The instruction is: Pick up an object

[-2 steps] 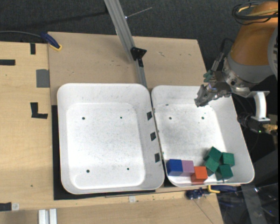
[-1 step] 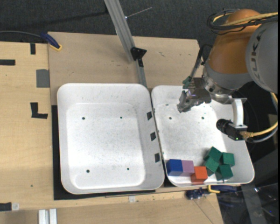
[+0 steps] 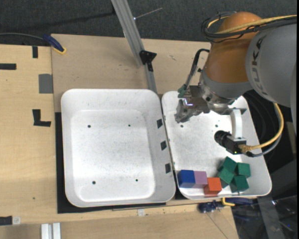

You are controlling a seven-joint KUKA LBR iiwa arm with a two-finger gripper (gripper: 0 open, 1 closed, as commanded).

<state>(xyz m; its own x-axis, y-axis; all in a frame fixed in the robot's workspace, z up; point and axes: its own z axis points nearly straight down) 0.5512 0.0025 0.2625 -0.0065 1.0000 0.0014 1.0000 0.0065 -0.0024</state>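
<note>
My gripper (image 3: pixel 182 115) hangs over the back left part of the right bin (image 3: pixel 199 141), with nothing visible between its fingers. Along that bin's front edge lie a blue block (image 3: pixel 187 178), a lilac block (image 3: pixel 200 178) and an orange block (image 3: pixel 213 185). A cluster of green blocks (image 3: pixel 234 173) sits at the front right corner. The blocks are well in front of the gripper and apart from it.
The left bin (image 3: pixel 109 143) stands beside the right one. A slanted grey metal post (image 3: pixel 132 31) rises behind the bins. A yellow cable and a black fitting (image 3: pixel 228 140) hang from the arm above the right bin.
</note>
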